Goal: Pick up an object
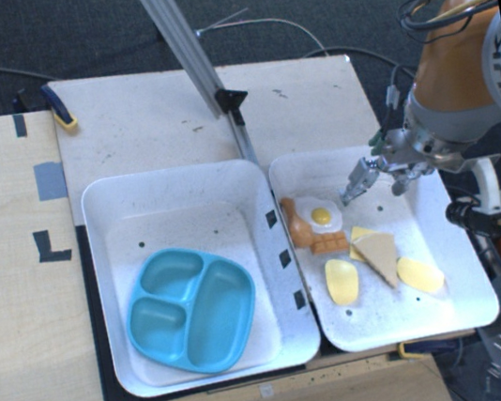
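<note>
Two smooth yellow lumps [343,281] flank a wedge [380,254] (pale, flat).

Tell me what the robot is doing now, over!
Gripper above right bin, nothing between fingers. Fried egg nearest, just left of it, untouched. Yellow pieces and cheese wedge lie nearer the front. Path clear.

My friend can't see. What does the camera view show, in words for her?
A grey and orange robot arm's gripper hovers over the right bin, which holds toy food: a fried egg, yellow pieces and a cheese wedge. The left bin holds a blue divided plate.
</note>
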Tool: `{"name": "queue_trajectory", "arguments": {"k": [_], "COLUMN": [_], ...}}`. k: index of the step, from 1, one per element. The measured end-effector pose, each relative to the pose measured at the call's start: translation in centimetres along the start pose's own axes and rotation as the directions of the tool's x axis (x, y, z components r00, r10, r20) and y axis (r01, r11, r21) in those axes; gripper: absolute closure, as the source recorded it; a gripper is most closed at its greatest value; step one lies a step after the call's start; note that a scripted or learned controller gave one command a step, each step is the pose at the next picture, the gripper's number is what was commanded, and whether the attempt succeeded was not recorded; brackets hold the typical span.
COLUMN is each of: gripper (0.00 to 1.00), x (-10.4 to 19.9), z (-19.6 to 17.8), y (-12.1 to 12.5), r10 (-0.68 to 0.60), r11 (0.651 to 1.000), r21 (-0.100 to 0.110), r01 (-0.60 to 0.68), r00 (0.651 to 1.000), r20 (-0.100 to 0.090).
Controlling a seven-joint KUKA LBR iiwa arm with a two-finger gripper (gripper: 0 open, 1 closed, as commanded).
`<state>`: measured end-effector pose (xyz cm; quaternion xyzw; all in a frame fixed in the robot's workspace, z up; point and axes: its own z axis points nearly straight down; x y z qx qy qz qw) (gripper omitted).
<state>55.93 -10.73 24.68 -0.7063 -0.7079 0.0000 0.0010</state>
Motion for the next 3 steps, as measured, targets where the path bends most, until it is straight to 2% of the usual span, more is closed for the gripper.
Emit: {"name": "queue_trajectory", "arguments": {"k": [1, 2, 3], "gripper": [0.0, 0.0, 0.0], "x": [1.8, -1.1, -5.4], "z": [4.2, 12.8, 15.6], "y": [-2.4, -5.3, -3.6], "r10": [0.002, 0.005, 0.004], "r11": [1.0, 1.0, 1.0], "r21": [0.006, 0.01, -0.007], "r01": [-0.002, -0.005, -0.004], "r00": [1.0, 1.0, 1.0], "r20": [0.0, 0.001, 0.005]}}
